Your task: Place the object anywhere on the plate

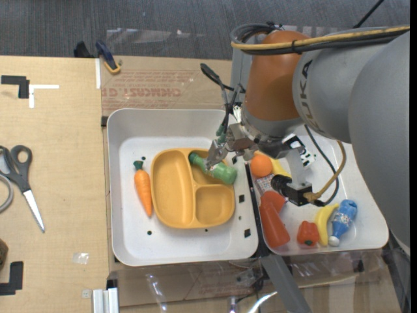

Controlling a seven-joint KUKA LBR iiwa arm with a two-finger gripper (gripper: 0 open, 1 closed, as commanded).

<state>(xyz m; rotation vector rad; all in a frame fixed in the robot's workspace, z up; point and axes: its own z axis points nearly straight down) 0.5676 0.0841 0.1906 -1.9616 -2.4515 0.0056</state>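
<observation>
Gripper (216,159) hangs low over the upper right corner of the plate (171,188), its thin fingers closed around the upper end of a green bottle (221,171). Bottle lies tilted across the plate's upper right rim, partly over the small top compartment and partly on the edge, its dark cap end pointing toward the plate's middle. Plate is yellow, with one long compartment on the left and two smaller ones on the right, and it sits in the left bin (120,194). Just left of the plate, apart from it, a carrot (143,186) lies on the bin floor with its green top pointing up the view. The arm (339,96) comes in from the right — grey, with its orange band above the wrist — and covers much of the right bin (371,237). In that bin lie an orange ball (261,165) near the divider, a red bottle (273,222) below it, a small red piece (307,234), a banana (324,223) and a blue-and-white bottle (342,220), the last three close together near the lower edge. On the wooden bench (58,194) to the left lie scissors (25,182), well apart from the bins.
</observation>
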